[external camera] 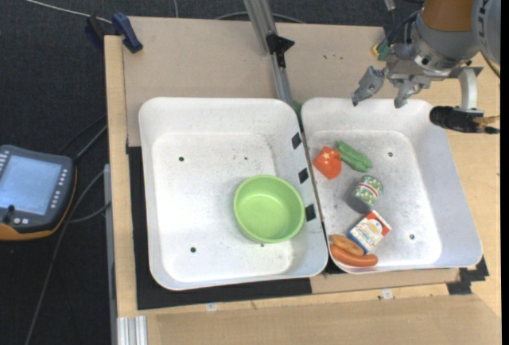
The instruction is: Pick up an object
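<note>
Nothing is picked yet: the gripper (379,94) hangs spread and empty above the right bin's (455,200) far rim, its toys untouched.

Right white bin (453,200): red strawberry-shaped toy (327,163) near its left wall, touching a long green vegetable toy (353,156) lying slantwise just beside it. Below these, small green-and-white can (365,191) tipped on its side; lower still, small white-and-red carton (369,231) tilted; orange-red sausage toy (352,252) along the front rim. Left white bin (159,176): round green plastic bowl (269,209), upright, near the front right.
</note>
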Controlling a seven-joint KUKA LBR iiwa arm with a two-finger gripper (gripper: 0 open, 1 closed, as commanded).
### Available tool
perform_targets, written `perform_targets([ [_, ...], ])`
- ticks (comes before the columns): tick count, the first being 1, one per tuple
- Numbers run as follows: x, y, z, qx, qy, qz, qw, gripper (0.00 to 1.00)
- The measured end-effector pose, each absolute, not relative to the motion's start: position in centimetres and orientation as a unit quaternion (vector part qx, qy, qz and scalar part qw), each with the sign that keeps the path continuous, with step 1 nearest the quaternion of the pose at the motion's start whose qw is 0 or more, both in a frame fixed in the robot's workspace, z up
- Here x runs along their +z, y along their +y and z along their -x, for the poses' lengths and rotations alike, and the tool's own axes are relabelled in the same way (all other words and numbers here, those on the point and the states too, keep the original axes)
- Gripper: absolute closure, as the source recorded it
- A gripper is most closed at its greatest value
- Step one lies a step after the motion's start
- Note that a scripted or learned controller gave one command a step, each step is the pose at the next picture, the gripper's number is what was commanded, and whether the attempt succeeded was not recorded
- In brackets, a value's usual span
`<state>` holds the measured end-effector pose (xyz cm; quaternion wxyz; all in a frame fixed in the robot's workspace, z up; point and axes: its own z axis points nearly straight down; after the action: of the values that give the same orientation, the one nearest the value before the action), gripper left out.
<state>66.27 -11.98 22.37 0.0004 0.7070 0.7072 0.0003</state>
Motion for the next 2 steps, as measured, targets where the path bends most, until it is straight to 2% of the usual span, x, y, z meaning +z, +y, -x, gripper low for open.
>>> perform_targets([
  [2,11.6,-12.9,-65.8,-0.0012,0.707,-0.707,-0.001,0.00],
])
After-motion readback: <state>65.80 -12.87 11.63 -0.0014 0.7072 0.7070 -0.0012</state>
